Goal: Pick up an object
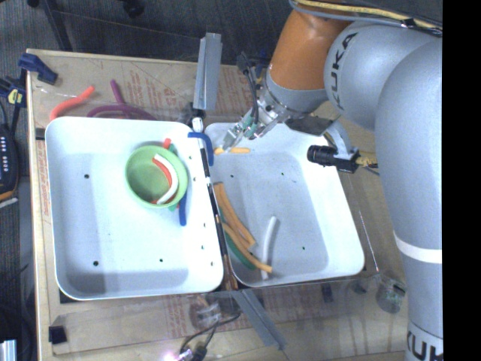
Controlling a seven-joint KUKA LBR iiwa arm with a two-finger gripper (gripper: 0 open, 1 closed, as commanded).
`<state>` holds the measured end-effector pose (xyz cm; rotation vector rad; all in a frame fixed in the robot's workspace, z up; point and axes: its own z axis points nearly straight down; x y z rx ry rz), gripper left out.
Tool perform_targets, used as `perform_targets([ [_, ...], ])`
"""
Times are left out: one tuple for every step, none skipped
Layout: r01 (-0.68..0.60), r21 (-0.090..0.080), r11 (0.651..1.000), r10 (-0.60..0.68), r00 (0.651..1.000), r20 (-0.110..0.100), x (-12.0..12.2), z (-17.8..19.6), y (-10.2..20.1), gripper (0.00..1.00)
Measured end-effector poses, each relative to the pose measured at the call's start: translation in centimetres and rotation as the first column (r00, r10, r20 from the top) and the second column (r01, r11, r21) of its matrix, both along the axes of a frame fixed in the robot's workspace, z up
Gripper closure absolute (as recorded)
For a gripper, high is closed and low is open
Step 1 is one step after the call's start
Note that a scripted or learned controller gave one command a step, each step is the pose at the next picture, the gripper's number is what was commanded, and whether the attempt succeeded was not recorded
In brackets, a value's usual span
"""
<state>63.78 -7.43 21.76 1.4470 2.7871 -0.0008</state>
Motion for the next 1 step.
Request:
perform_targets([
  [-0.04, 0.001, 0.999, 0.04, 0.999, 0.001, 0.57, -0.43, 2.19, 1.0],
])
